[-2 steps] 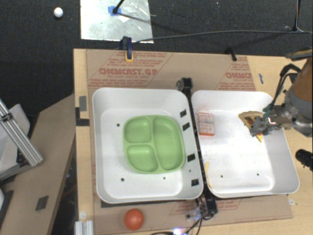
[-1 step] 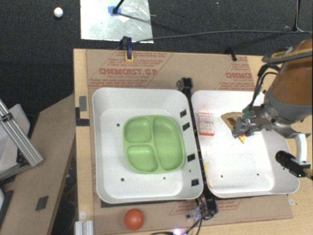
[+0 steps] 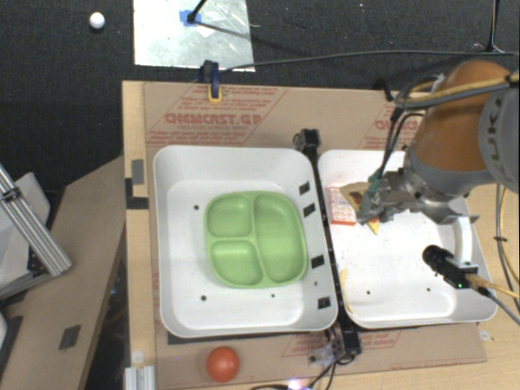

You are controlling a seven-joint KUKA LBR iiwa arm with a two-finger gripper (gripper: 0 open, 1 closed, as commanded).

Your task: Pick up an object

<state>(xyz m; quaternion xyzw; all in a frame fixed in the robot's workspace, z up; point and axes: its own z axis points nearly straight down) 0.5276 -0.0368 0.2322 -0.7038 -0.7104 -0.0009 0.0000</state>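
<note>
The jaws hover over a red packet (right bin).

Bright even light, slightly soft focus

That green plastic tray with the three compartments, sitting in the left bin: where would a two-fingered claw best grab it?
Probably on the rim or a divider ridge of the green three-compartment plastic tray, coming straight down from above. It lies flat in the left white bin, so its sides offer nothing to pinch, while a raised thin edge fits between two fingers. The rim nearest the arm's side looks easiest to reach.
</note>
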